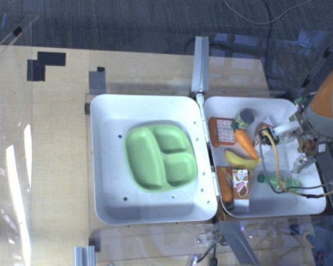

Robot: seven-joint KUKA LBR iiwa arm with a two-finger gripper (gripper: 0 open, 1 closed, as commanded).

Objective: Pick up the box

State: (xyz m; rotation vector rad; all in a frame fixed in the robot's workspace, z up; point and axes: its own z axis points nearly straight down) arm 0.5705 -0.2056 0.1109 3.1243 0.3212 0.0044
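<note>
Camera view: the box (241, 185) lies in the right bin (299, 204), near its front left corner. The claw (306, 160) hangs apart; I cannot tell its grip. It should drop straight onto the box, missing the banana (240, 159).

Glossy white plastic is seen in both bins (105, 204); matt green plastic in the tray (161, 157); pale wood-grain in the worktop (55, 148).

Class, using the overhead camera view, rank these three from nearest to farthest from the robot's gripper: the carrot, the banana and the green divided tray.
Measured from the gripper at the right bin's right side:
1. Carrot, right bin, left of the gripper.
2. Banana, right bin, just below the carrot; only slightly farther, nearly too close to call.
3. Green divided tray, left bin, clearly farthest.
</note>
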